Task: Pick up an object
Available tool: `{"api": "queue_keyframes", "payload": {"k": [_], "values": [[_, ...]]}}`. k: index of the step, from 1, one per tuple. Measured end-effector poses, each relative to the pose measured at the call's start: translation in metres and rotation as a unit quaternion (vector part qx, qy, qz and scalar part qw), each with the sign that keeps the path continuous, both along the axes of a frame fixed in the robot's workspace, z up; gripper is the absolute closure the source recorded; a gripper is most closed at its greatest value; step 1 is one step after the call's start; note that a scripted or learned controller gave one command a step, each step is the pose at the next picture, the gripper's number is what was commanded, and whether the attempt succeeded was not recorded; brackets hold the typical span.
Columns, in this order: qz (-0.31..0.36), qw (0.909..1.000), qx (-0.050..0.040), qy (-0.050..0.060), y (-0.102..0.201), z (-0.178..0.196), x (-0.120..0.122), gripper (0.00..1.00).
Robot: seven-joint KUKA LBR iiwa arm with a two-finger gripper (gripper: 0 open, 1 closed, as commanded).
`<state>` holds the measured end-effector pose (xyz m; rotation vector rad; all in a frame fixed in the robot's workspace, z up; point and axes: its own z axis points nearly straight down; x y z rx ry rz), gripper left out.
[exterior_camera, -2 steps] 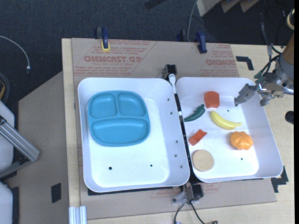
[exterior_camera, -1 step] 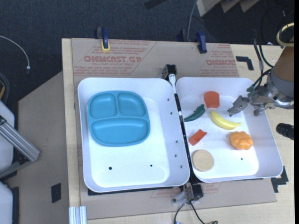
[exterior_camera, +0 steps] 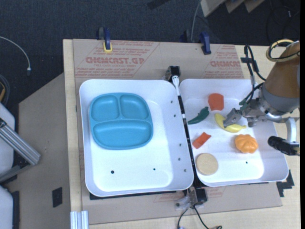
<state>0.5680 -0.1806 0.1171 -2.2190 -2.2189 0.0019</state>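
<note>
Table (exterior_camera: 143,56): a flat brown board printed with red lettering, clamped at the far edge by 2 blue clips, carrying 2 shallow white bins side by side.
Left bin (exterior_camera: 138,180): smooth glossy white plastic with rounded corners; it held a light blue plate (exterior_camera: 121,120), rounded, divided into 3 compartments.
Right bin (exterior_camera: 267,171): the same white plastic, holding 6 small toy-like pieces.
Pieces: a red-orange block (exterior_camera: 216,101) with rounded top; a dark green pepper (exterior_camera: 198,116), curved and slim; a yellow banana (exterior_camera: 228,123), curved and glossy; a small red wedge (exterior_camera: 201,139); a ridged orange pumpkin (exterior_camera: 246,143); a flat tan disc (exterior_camera: 207,163), round like a biscuit.
Arm (exterior_camera: 285,87): grey metal with an orange band, reaching in from the right.
Hand (exterior_camera: 240,116): low over the banana, just beside it; I cannot tell whether its fingers were apart or together.
</note>
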Motion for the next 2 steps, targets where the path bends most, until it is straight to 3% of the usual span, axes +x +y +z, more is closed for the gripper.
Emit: {"api": "queue_keyframes", "payload": {"k": [1, 2], "values": [[0.000, 1.0000, -0.0013, -0.002, -0.001, 0.012, 0.001, 1.00], [0.000, 1.0000, -0.0016, -0.003, 0.003, 0.067, -0.007, 1.00]]}}
